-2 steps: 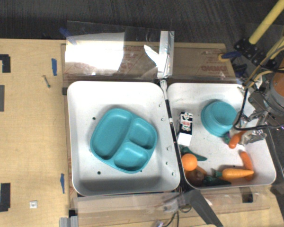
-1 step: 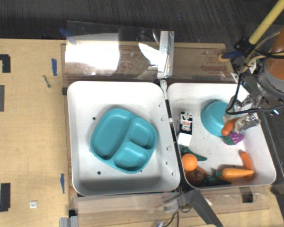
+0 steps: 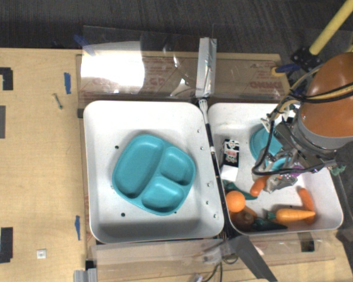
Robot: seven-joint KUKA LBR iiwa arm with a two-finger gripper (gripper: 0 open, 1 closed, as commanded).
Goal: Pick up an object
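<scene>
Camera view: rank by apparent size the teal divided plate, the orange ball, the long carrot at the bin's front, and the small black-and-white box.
1. teal divided plate, by far the largest
2. long carrot
3. orange ball and small black-and-white box: these look about alike, too close to rank.

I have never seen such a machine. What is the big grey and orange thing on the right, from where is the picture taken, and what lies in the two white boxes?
One camera above the bench looks down at a slant. The grey and orange thing is a robot arm reaching in from the right, over the right bin. Its gripper hangs low among cables; I cannot tell whether it holds anything. The left bin holds a blue divided plate. The right bin holds toy food: an orange ball, a carrot, plus a small black and white card.
</scene>
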